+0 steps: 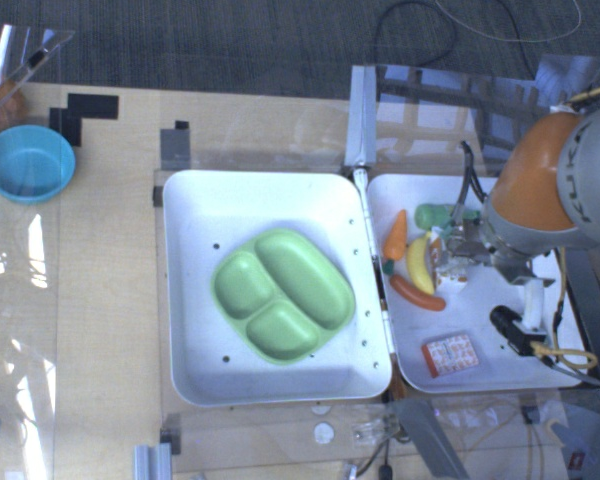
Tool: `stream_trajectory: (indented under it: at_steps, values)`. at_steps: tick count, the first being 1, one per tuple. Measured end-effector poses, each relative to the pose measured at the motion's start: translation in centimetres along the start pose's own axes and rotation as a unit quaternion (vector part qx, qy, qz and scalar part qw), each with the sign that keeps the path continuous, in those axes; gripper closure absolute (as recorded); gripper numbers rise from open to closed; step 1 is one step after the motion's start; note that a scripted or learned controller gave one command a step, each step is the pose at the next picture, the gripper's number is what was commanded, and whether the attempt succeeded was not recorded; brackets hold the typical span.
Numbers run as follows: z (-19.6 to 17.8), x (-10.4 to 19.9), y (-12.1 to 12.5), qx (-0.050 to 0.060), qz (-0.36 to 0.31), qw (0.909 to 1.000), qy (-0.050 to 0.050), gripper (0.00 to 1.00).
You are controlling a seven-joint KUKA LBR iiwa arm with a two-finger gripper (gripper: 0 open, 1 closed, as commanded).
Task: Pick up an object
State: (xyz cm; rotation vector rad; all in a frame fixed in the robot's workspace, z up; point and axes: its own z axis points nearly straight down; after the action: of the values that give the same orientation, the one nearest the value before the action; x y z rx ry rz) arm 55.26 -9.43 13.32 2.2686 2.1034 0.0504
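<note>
Progress looks slight — nothing is visibly lifted yet. The grey arm with its orange band [550,183] reaches in from the right over the right white bin [480,373], and its tool [458,250] hangs low among the clustered items; whether it is open or closed on anything I cannot tell. Just left of it lie a yellow banana [420,265], an orange carrot [396,235], a red sausage-shaped toy [418,293] and something green [435,215], all close together, so a clean pick may be awkward. A small red-patterned packet [450,354] sits nearer, apart. The left white bin [195,373] holds a green three-compartment plate [283,294]. A blue bowl [28,163] rests on the tabletop [100,368], far left.
</note>
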Motion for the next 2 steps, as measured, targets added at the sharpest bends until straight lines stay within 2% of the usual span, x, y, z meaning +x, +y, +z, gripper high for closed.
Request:
stream_trajectory:
  at_steps: [1,2]
  values:
    - [1.7,0.6,2.7,0.001,0.056,0.9984,0.003,1.0]
    - [0.5,0.8,3.0,-0.003,0.053,0.9986,0.004,1.0]
